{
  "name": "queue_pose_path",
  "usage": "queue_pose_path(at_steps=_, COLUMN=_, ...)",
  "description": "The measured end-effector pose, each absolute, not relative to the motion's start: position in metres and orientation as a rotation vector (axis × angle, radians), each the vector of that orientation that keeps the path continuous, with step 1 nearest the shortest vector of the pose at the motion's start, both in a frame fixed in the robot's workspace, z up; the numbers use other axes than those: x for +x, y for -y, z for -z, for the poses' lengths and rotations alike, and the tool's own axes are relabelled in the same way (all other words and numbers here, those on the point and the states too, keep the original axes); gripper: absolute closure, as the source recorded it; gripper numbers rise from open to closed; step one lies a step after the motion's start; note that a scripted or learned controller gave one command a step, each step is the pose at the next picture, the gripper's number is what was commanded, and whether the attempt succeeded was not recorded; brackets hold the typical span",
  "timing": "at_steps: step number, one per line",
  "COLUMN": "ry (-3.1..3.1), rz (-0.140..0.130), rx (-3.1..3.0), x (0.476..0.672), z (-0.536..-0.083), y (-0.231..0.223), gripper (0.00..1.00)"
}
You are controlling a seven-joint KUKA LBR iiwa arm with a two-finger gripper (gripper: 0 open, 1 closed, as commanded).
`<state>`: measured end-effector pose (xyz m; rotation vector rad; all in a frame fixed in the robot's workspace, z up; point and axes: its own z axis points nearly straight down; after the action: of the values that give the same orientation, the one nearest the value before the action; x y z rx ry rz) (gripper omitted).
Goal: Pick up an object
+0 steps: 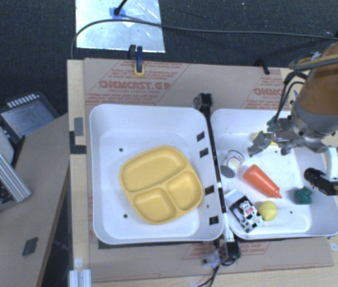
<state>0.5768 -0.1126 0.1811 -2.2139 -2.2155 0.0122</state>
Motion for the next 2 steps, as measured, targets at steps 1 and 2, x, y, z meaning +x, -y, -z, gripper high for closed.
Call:
queue_pose_path(at_steps=1, ry=2.226, rz=0.001, rx=-2.219, x=0.580, z=-0.188, y=0.112, gripper=0.00)
queue_pose_path(at_steps=2, ry=2.222, rz=-0.002, rx=-2.217, x=0.577, z=-0.146, y=0.108, gripper=0.00)
